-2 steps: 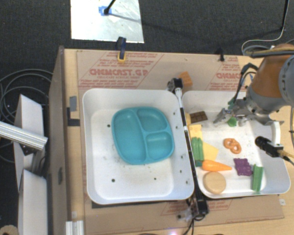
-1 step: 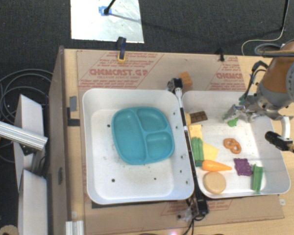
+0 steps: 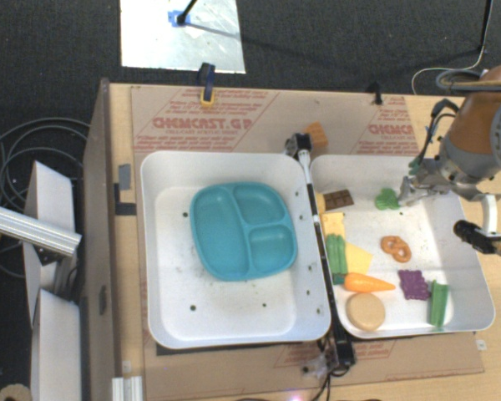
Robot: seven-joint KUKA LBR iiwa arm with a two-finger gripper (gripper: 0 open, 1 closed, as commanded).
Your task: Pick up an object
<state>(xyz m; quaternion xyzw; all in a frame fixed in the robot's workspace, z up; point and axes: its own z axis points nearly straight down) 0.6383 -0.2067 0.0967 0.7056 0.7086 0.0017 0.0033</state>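
Observation:
The right bin holds several toy foods. A small green leafy piece lies near its back, and a brown pretzel sits in the middle. Along the left side are a brown chocolate piece, a yellow cheese wedge and a green ridged piece. Toward the front lie an orange carrot, a tan round biscuit, a purple bunch of grapes and a green stick. My gripper hangs low at the bin's back right, just right of the green leafy piece.
The left bin holds a teal divided plate. A black clamp sits at the back where the two bins meet, with an orange block beside it. The arm's grey body overhangs the right bin's back right corner.

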